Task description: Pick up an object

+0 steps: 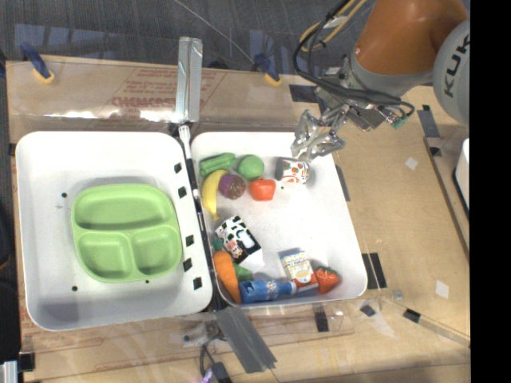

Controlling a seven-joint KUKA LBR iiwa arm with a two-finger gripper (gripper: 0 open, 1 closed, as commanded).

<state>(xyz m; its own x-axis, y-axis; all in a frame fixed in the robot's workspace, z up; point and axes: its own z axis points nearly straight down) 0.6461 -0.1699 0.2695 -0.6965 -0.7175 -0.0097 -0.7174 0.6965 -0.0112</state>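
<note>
Hovering over the right bin's (351,238) far corner, the gripper (313,144) hangs just up-right of a small red-and-white carton (294,172) (grip state: cannot tell), apparently its nearest target.

Tray (125,231) in left bin (32,214); toys in right bin (339,238).

A green divided tray (125,231) is lying in the white bin (32,238) far left of and below the pincer (313,144), on the tabletop (407,238).
</note>
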